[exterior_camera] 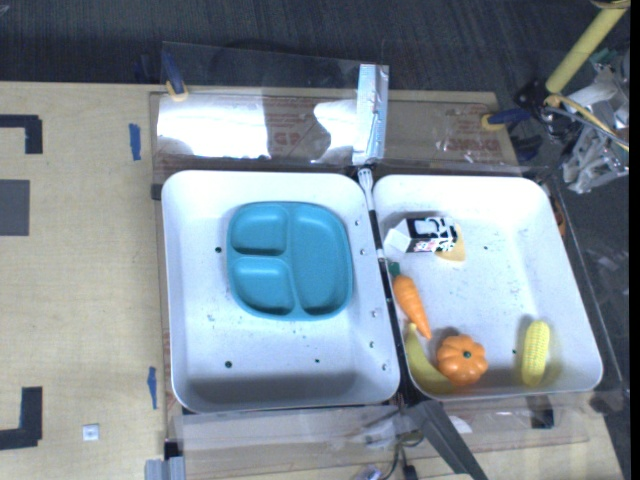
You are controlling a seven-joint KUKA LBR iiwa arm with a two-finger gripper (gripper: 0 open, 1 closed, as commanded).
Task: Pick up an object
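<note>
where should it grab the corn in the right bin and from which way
Grip the corn across its narrow middle, coming straight down from above. It lies flat and long, running roughly up-down in the view, apart from the pumpkin, so both long sides look free. The bin wall is near, so that side is tighter.

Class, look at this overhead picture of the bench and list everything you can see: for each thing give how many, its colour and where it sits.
bins: two, white, side by side on the bench.
plate: one, blue, three sections, middle of the left bin.
carrot: one, orange, left side of the right bin.
pumpkin: one, orange, near front edge of the right bin, resting against the banana.
banana: one, yellow, front left corner of the right bin.
corn cob: one, yellow, front right of the right bin.
small carton: one, black and white, back left of the right bin.
robot arm: partly seen, yellowish, top right corner.
</note>
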